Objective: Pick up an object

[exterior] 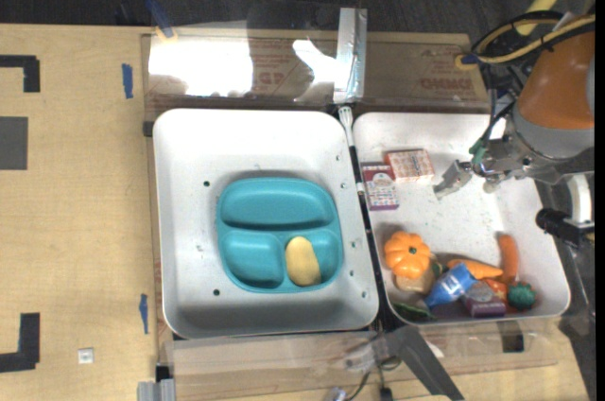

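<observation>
At the near edge of the right bin (pixel 553 309), a jumble of small items is being shown packed together: a blue object (pixel 451 285), a purple piece (pixel 484 303) and a dark green one (pixel 521 296), each partly overlapped and hard to identify. An orange pumpkin (pixel 408 255) is being seen just left of them, and an orange carrot-like piece (pixel 509 254) is lying beside the pile. The bin's right rim is being cut off by the arm (pixel 558 101).

In the left bin (pixel 180 200), a teal divided tray (pixel 274 229) is being held, with a yellow oval object (pixel 302 260) resting in its lower right compartment.

Farther back in the right bin, two small printed boxes (pixel 397 174) are lying touching each other near the divider. Just beside them the gripper (pixel 463 176) is being seen above bare bin floor, with nothing visible between its fingers; whether they are spread or closed cannot be told. Beyond the bins, a glaring clear sheet (pixel 246 59) is obscuring the board beneath.
</observation>
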Controlling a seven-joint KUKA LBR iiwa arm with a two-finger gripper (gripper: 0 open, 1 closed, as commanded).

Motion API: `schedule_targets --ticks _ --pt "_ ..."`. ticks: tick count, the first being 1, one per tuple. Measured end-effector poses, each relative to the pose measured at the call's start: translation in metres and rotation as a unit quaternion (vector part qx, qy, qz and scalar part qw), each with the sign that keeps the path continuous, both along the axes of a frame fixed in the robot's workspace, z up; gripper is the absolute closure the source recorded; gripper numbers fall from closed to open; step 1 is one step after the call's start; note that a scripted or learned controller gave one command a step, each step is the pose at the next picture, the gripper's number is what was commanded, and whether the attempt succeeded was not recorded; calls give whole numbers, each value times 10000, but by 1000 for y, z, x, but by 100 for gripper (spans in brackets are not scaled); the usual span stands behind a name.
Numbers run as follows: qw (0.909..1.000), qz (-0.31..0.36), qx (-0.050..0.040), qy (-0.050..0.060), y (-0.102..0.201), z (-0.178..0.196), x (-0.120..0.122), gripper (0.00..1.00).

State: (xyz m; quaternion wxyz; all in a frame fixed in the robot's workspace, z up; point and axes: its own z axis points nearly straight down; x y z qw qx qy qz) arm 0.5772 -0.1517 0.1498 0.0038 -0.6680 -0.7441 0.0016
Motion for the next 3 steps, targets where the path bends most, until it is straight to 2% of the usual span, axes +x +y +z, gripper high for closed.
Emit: schedule_targets --ticks 1,2,3 --pt "9988 499 -3 -26 40 -32 -44 0" --pt "9978 645 -20 -126 47 -58 -81 0" --pt "9978 652 -8 -142 49 -48 -79 100"
